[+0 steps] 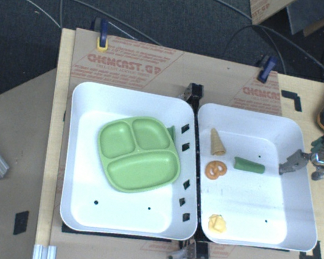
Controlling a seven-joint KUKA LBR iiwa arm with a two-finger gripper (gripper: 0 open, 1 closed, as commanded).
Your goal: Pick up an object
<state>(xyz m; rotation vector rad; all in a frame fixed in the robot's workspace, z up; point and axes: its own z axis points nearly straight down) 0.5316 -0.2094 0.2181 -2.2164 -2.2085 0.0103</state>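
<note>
camera view: tool (296, 163) at 3 o'clock rim of right bin (292, 235), grip state cannot tell; green stick (248, 166) near it, pretzel (216, 169), cone (217, 142) lying loose; nothing lifted, pick entirely pending

My gripper (296, 162) sits at the right rim of the right bin (298, 199), and the floor just inside that rim lies bare, so there is room to come in from that side. Farther in, the green stick (248, 166) lies nearest, with the pretzel (216, 169) and cone (217, 142) close by the dividing wall and the yellow piece (216, 223) near the front corner. In the left bin (79, 142) the green divided plate (139, 153) takes the middle, leaving bare floor along the front.
</note>
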